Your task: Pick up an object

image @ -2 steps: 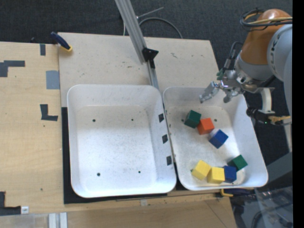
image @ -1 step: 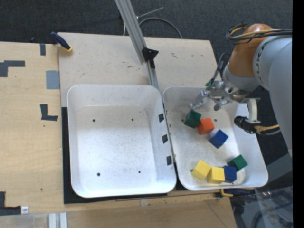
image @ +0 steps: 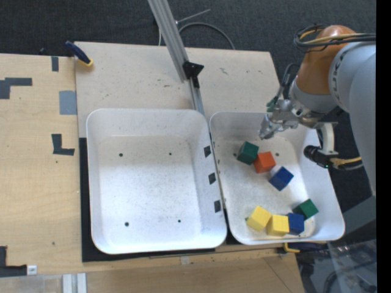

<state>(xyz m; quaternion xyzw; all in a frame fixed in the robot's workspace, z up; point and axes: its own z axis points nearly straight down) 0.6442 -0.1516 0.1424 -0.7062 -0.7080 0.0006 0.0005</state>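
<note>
In the camera view, the arm [image: 342,72] reaches in from the right, and its gripper [image: 269,129] hangs over the far part of the right bin [image: 324,221]. It is too small and blurred to tell how the claw is set; nothing shows in it.

Just below it sit a green cube [image: 247,153] and an orange cube [image: 265,162], touching, with a blue cube [image: 281,178] near them. Two yellow cubes [image: 259,218], another blue one and another green one cluster at the near edge. The left bin [image: 98,124] lies alongside.
</note>
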